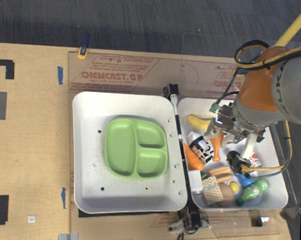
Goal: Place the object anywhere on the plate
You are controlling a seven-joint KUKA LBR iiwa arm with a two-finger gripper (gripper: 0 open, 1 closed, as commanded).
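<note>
My arm comes in from the right, grey with the orange band above my wrist. My gripper points down, hanging low; cables loop off the wrist.

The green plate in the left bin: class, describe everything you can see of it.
The green plate is light green, smooth and plastic-looking, with rounded corners. Raised ridges divide it into three compartments: one large along its left side and two smaller ones stacked on its right. It lies flat, turned slightly askew, near the middle of the left white bin, resting on the bin's floor. Nothing lies on it, and the toys are all in the right bin.
</note>
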